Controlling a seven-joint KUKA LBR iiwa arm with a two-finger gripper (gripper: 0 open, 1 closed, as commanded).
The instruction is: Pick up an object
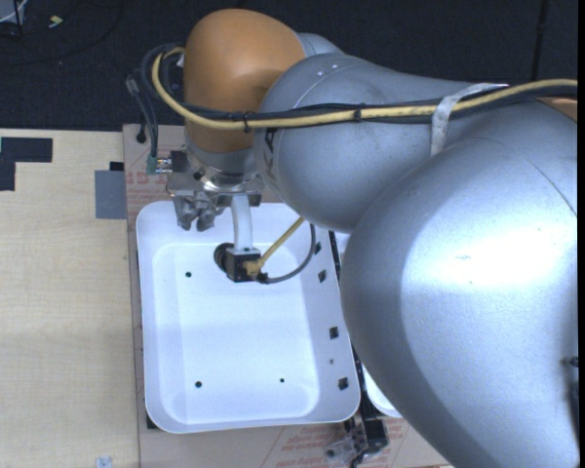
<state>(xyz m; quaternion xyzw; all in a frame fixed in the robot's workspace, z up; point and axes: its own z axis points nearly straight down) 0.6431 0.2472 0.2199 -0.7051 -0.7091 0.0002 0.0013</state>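
Over the bins: my tool [197, 218] hangs above the shallow white plastic bin [148, 359], at the corner that lies toward the upper left of the camera view, just inside the rim. From this slant I cannot tell how far the tool is open, nor whether it has hold of anything. My bulky grey arm with its orange band [439, 232] reaches in from the right and covers nearly all of the second white bin [378, 402]. Both bins stand on the pale wooden desk [58, 310].

I cannot place the object I am meant to pick up. The bin floor under the tool bears a few small dark dots [188, 275], too small to say whether they are holes or specks. Anything in the second bin is hidden behind my arm.

As I judge it, the step in hand is settling on a target, and a descent this near the corner risks striking the wall. It would be better to move toward the middle of the floor, come straight down with the tool spread wide, and close only around something solid. After that, a slow lift would let me check that the load has come up with me.
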